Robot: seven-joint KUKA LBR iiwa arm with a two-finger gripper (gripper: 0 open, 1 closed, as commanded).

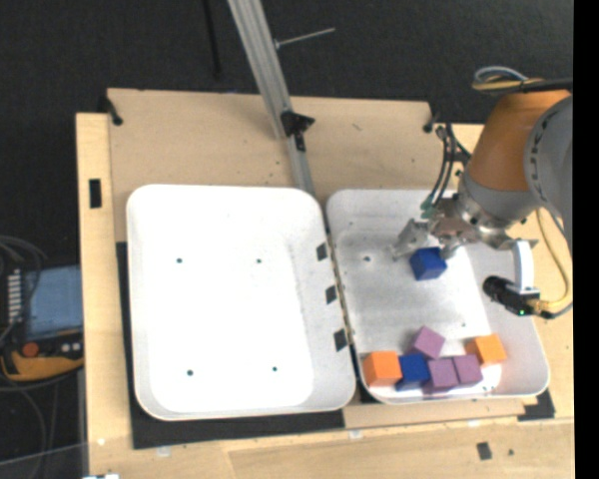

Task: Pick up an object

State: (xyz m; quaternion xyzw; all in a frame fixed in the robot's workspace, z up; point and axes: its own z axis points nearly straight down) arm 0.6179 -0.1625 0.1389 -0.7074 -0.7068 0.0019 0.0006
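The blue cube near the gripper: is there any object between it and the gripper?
Nothing visible does. The blue cube lies alone in the right bin, right under the gripper. The other blocks are clustered at the bin's near edge, apart from it.

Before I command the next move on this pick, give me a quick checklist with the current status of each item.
1. Gripper positioned over the right white bin: ok.
2. Small blue cube directly at the gripper, apart from the other blocks: ok.
3. Cube actually seated between the fingers: cannot tell; the wrist hides the contact.
4. Cube lifted off the bin floor: cannot tell from this slanted view.
5. Other blocks out of the way: ok; the orange cube, purple cubes and second orange cube sit clustered at the bin's near edge.
6. Left white bin free as a drop spot: ok.
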